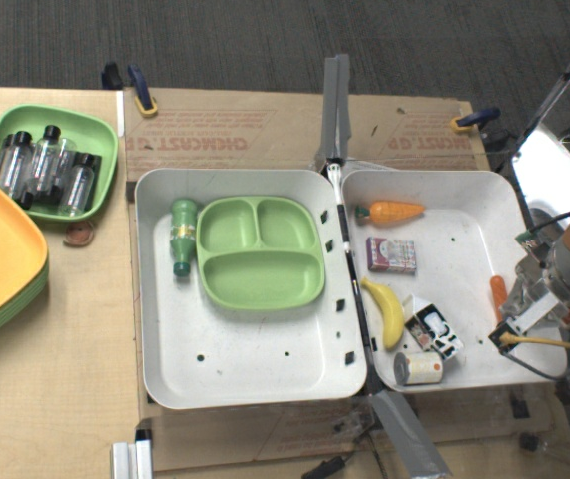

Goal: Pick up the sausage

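Note:
The sausage (498, 291) is a small orange-red piece lying in the right bin (464, 230), close to its right wall. My gripper (526, 297) hangs over that wall, just right of the sausage and very near it. Part of the sausage's lower end is hidden behind the gripper's hardware. Nothing shows as held.
The right bin also holds a carrot (396, 211), a purple box (391, 255), a banana (387, 310), a black-and-white packet (434, 330) and a white cylinder (419, 369). In the left bin (165, 357) lie a green divided plate (261, 252) and a green bottle (183, 236).

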`<state>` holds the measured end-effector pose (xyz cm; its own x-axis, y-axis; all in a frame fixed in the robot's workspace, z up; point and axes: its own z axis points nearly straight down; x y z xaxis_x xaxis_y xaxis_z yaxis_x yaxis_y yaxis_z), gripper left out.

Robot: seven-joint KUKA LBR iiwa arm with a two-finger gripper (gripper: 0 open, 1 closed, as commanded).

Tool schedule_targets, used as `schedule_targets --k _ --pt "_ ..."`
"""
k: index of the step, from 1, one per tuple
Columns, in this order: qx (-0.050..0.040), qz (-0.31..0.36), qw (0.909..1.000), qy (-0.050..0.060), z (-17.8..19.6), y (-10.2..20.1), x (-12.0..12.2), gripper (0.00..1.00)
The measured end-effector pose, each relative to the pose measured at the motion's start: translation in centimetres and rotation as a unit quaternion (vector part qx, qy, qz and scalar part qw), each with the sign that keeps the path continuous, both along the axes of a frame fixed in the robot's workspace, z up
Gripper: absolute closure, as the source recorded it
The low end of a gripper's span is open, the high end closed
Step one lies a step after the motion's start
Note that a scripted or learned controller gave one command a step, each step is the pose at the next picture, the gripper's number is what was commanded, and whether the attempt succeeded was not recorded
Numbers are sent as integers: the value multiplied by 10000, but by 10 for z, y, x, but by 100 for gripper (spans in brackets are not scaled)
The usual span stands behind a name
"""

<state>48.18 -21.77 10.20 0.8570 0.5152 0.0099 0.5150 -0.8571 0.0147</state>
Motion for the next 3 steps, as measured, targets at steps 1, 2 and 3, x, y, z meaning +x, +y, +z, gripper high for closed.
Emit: schedule_targets --k 1,2,3 --pt "33 309 9995 103 56 15 63 100" --pt "45 -1007 9948 110 29 56 69 100" --pt "49 -1680 9857 102 21 -1 65 100"
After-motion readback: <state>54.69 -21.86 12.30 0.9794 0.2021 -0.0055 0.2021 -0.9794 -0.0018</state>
